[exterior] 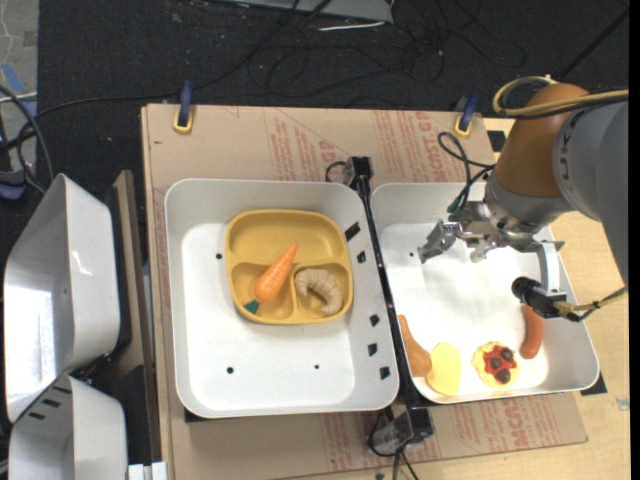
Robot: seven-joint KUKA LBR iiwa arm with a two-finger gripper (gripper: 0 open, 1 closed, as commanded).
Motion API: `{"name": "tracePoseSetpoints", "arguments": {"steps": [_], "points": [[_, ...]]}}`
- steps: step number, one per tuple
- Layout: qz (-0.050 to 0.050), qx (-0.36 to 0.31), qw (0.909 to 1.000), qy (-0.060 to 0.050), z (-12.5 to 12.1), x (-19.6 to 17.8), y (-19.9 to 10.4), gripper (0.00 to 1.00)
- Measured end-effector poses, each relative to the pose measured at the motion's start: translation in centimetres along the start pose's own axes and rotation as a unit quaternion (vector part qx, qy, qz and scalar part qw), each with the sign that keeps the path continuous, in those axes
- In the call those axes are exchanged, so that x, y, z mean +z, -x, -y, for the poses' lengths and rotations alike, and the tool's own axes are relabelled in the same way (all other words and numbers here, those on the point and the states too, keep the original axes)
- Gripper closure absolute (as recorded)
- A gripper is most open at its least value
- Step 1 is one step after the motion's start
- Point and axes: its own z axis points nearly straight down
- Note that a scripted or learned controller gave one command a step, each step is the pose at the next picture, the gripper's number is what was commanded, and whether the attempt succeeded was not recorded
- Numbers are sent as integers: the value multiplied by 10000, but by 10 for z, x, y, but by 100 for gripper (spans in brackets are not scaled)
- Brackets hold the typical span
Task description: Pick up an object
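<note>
My gripper hangs over the upper part of the right bin, open, with only white bin floor between its fingers. Along that bin's front edge lie an orange drumstick-shaped toy, a pale yellow piece, and a small round red and yellow toy. A reddish sausage lies near the right wall. All of them are well below the gripper and apart from it.
The left bin holds a yellow divided plate with an orange carrot and a beige curled piece. A black divider runs between the bins. The arm's orange band rises at the right.
</note>
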Motion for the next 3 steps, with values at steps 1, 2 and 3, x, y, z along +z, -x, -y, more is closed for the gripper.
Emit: {"name": "tracePoseSetpoints", "arguments": {"steps": [1, 2, 3], "points": [[0, -3, 10000, 12, 0, 20, -1, 0], [5, -4, 10000, 32, -1, 8, -1, 100], [6, -21, 10000, 47, -3, -35, -5, 100]]}}
